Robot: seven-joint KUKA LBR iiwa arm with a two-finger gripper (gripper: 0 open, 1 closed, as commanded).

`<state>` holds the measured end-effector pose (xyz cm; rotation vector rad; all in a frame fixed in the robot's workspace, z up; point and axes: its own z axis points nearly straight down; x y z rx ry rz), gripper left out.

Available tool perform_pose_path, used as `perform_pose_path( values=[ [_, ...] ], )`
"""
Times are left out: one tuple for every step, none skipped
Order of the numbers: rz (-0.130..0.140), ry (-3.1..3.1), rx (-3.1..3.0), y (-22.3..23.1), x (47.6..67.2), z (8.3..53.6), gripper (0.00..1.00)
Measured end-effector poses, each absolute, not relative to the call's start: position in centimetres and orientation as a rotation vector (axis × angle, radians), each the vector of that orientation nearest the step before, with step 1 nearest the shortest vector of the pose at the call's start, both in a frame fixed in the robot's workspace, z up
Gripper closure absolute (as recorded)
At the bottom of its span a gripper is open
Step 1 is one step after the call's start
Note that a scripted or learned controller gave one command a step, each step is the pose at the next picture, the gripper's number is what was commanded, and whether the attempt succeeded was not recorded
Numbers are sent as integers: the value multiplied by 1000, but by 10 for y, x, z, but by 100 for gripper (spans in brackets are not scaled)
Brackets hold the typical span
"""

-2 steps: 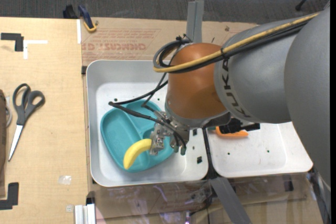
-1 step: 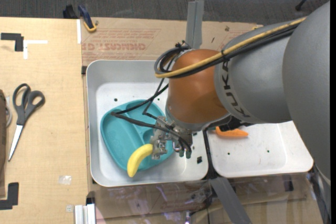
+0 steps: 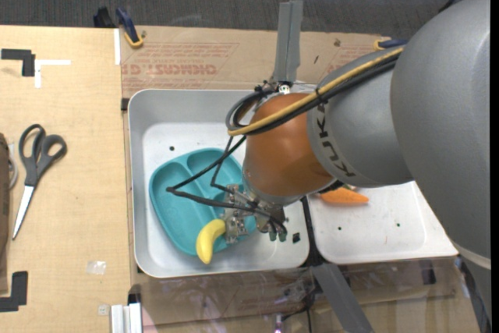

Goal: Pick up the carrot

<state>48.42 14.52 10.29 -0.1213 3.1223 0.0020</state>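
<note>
The carrot (image 3: 345, 198) is orange and lies in the right bin (image 3: 374, 242), near its left wall; the arm covers part of it. The arm's orange band and wrist hang over the left bin (image 3: 148, 168). My gripper (image 3: 253, 224) is low over the front right part of that bin, beside the teal divided plate (image 3: 175, 195) and just right of the yellow banana (image 3: 207, 240). The gripper stands well left of the carrot, across the wall between the bins. Nothing shows between its tips.
The banana rests on the plate's near edge. Scissors (image 3: 35, 160) lie on the wooden bench at the far left. A cardboard sheet (image 3: 195, 62) lies behind the bins.
</note>
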Motion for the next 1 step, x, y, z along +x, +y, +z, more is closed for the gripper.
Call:
perform_pose_path(
  values=[
    [-2,3098,514,203,516,180,100]
  ],
)
